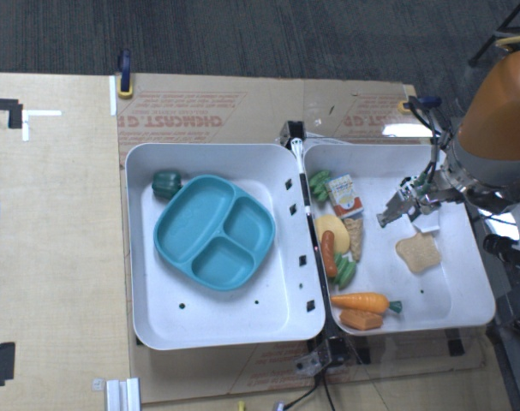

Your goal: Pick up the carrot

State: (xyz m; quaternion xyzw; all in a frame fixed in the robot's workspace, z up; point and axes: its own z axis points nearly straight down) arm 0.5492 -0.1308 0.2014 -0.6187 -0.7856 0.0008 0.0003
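Carrot (362, 301): lies flat at about 6 o'clock in the right bin (465, 311), orange body pointing left, green top to the right, free of the gripper.
Orange piece (361, 319): a smaller orange food item just below the carrot, touching it, by the bin's near wall.
Food cluster: along the right bin's 9 o'clock wall sit a red sausage-like piece (328, 248), a green pepper-like piece (345, 271), and a yellow item (332, 228).
Bread slice (418, 253): tan, near the right bin's centre, toward 3 o'clock from the cluster.
Teal plate (214, 231): three-compartment dish in the middle of the left bin (148, 315).
Dark green item (166, 184): at 10 o'clock in the left bin, touching the plate's rim.
Gripper (395, 215): hovers above the right bin at about 12 o'clock from the bread, well apart from the carrot; I cannot tell how it is set.
Carton (345, 197): small, printed, with a green vegetable (319, 184) beside it, at 11 o'clock in the right bin.
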